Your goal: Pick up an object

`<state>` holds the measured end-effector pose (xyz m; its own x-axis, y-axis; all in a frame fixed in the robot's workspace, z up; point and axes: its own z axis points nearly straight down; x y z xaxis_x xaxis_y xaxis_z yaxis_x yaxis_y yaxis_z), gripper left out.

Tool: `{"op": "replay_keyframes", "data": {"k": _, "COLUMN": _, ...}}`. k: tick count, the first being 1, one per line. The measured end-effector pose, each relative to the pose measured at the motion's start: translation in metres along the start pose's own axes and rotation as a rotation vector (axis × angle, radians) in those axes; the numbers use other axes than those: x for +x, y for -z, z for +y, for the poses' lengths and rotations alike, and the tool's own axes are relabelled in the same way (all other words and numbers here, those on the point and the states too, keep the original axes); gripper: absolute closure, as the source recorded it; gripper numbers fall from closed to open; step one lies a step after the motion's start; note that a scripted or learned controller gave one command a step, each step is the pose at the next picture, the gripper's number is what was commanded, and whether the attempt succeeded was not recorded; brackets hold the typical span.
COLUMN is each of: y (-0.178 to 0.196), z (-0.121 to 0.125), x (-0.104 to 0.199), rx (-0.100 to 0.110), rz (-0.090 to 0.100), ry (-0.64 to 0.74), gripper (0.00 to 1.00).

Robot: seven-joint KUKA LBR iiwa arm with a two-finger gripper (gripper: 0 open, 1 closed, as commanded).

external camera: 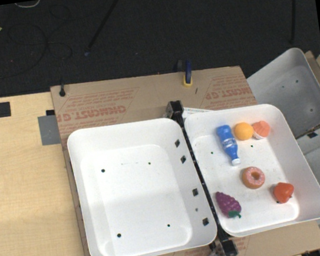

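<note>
Two white bins sat side by side on the bench (26,192), and all the things lay in the right bin (301,193); the left bin (135,199) showed its bare white floor with a few small dark holes. Along the far side of the right bin a blue bottle (228,143) lay on its side, its cap end pointing toward me, with an orange ball (243,131) just beside it and a pale pink piece (261,129) touching the ball on the other side. Nearer, a doughnut (253,177) lay flat in the middle of the bin, a bunch of purple grapes (228,203) sat close to the wall between the two bins, and a red fruit (283,192) lay toward the near right corner. As for the hand, I could not tell whether it was open or closed. Any of these could serve as the object to pick. They looked to me like small plastic toys, so probably light and stiff, with smooth skins that might slip. The ball would likely roll away from a careless pinch. I judged the bottle the safest choice: its body is long and narrow, well apart from the walls, and fingers closing across its middle would have flat sides to press on. The doughnut, standing clear of everything, could be taken across its rim. The grapes were so near the wall that a finger might have struck it.
</note>
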<state>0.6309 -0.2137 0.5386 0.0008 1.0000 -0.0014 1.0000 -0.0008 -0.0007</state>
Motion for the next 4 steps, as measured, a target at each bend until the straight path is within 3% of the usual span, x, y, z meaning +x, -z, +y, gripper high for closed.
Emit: {"op": "replay_keyframes", "data": {"k": 4, "y": -0.0014, "z": 0.0071, "x": 0.0028, "rx": 0.001, "rz": 0.001, "ry": 0.011, "gripper": 1.0}}
